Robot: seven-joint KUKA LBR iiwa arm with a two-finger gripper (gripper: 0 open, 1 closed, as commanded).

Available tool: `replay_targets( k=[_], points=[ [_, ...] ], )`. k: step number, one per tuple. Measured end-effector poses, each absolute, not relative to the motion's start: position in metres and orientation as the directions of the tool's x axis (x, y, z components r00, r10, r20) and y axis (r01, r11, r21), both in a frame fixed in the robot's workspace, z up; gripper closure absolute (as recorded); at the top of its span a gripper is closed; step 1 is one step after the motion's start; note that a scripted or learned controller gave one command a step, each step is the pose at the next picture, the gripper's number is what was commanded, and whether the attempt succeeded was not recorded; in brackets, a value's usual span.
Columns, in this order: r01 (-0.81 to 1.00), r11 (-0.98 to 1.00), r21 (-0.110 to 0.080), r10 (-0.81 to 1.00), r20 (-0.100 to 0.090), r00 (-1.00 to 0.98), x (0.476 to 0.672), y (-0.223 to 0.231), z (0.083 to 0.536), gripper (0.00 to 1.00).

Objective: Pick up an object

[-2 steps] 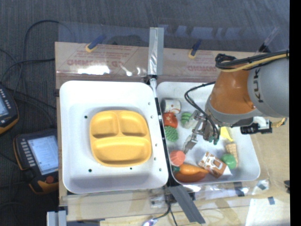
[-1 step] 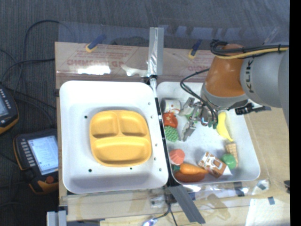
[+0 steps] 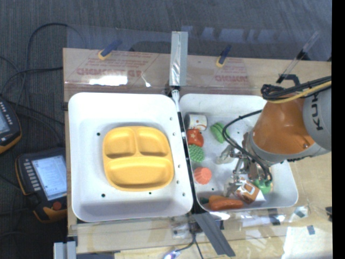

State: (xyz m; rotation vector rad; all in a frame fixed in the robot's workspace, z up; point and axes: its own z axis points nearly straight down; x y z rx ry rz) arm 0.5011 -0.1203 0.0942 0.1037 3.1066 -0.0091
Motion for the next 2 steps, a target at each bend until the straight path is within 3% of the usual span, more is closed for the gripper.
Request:
replay_targets(
  k=[1,2],
  points=[
    [0.131,0.991,-0.001,0.131,-0.016,-0.991,0.560,-0.104,0.091,0.00],
    [0.130,0.991,0.000,0.130,-0.019,-0.991,0.561,-0.104,0.102,1.00]
  ],
)
